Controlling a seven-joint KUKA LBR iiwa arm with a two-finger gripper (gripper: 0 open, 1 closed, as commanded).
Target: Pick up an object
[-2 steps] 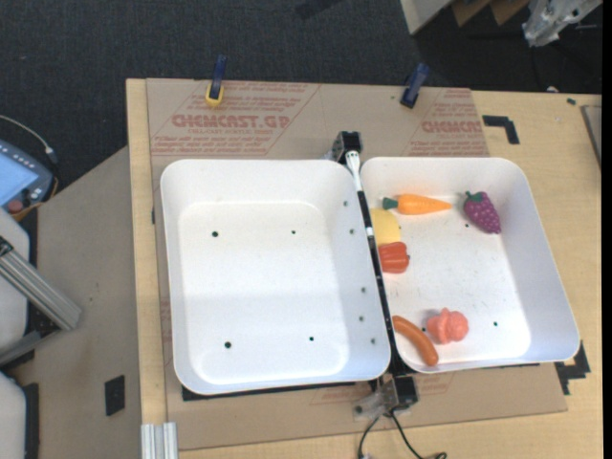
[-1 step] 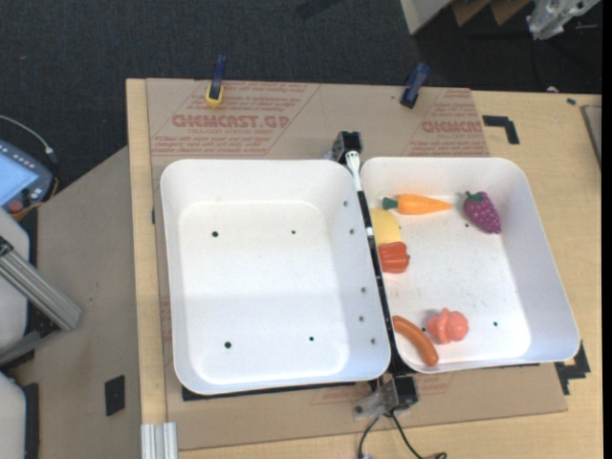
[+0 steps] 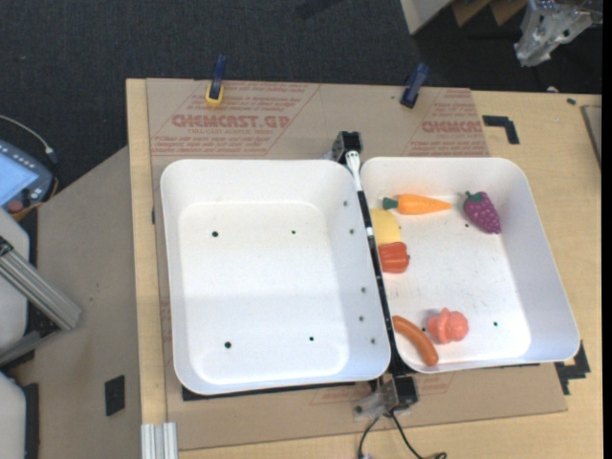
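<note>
Camera view is giving us the bench (image 3: 287, 113) from above, and we are looking first at its two white bins lying side by side. The left bin (image 3: 191, 208) is lying bare-floored; the right bin (image 3: 535, 256) is carrying all the toy food. Along its far side we are seeing a carrot (image 3: 421, 203) lying lengthwise, with a purple grape bunch (image 3: 483, 211) just to its right. Against the left wall a yellow piece (image 3: 384, 226) is sitting with a red pepper (image 3: 393, 256) touching its near end. In the near part a sausage (image 3: 416, 339) is lying beside a pink piece (image 3: 447, 326). The gripper (image 3: 547, 27) is hanging at the far right, well apart from everything in the bins; we cannot tell how it is set.
</note>
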